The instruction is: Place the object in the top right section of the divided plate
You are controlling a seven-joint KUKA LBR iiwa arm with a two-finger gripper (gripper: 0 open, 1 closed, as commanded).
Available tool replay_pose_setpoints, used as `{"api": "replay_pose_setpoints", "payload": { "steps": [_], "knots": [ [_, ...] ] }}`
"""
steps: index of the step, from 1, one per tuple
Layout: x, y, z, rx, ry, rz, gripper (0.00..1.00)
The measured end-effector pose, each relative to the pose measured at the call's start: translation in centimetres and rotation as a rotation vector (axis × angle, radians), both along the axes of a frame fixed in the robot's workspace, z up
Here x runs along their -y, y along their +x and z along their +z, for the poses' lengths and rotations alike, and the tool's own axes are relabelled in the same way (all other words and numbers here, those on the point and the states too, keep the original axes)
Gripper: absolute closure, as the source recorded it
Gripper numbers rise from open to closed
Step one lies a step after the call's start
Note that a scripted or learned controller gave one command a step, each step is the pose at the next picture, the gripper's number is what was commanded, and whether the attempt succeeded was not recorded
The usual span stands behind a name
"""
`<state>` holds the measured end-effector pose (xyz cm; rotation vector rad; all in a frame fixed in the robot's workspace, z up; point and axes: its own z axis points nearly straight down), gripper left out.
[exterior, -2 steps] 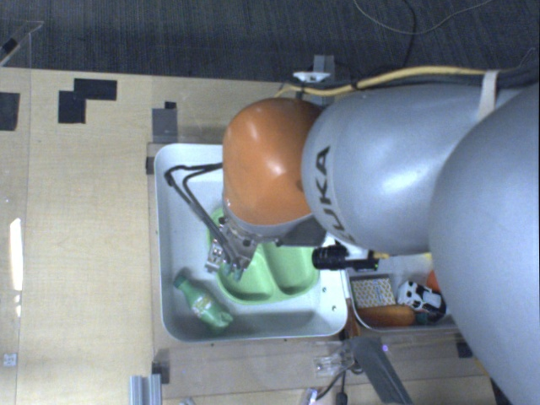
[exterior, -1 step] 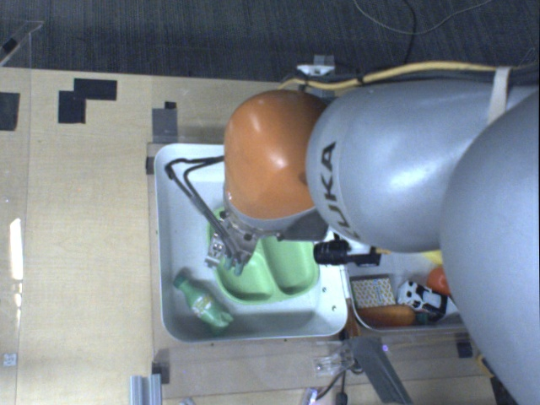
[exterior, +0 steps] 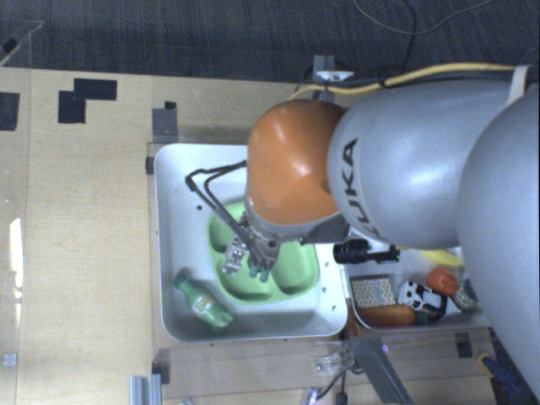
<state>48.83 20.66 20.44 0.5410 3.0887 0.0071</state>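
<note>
The arm (exterior: 405, 167) reaches in over the left bin (exterior: 173, 226), its orange band (exterior: 291, 163) covering the far part of that bin. Below the band the gripper (exterior: 246, 264) hangs over the green divided plate (exterior: 291, 281), which lies in the middle of the left bin. The fingertips sit above the plate's left-hand sections, close to its surface or touching it; the slanted view does not settle which. Whether the fingers are spread or closed cannot be told, since they read as a dark, blurred cluster against the green.

A green bottle (exterior: 201, 302) lies on its side on the bin floor, just off the plate's lower left edge and apart from the gripper, toward the near left corner of the bin. Nothing is visibly caught between the fingers. A thin black cable (exterior: 207, 184) loops from the wrist across the bin floor to the upper left of the plate.

To the right of the plate, past the wall between the bins, the right bin (exterior: 359, 315) holds a patterned square packet (exterior: 372, 291), an orange-brown sausage-shaped thing (exterior: 386, 315), a black and white toy (exterior: 419, 298) and a red and orange piece (exterior: 442, 279), all partly under the arm.
</note>
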Motion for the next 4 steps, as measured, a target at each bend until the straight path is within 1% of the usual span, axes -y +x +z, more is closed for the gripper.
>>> {"api": "replay_pose_setpoints", "payload": {
  "steps": [1,2,3,4],
  "knots": [
    [-0.1,0.2,1.2,0.007,0.004,0.0,1.0],
    [-2.9,0.5,2.4,-0.001,0.0,-0.027,1.0],
    [1.6,0.0,1.9,0.001,-0.002,0.199,1.0],
    [-3.0,5.2,11.1,0.006,-0.002,0.579,1.0]
  ]
}}
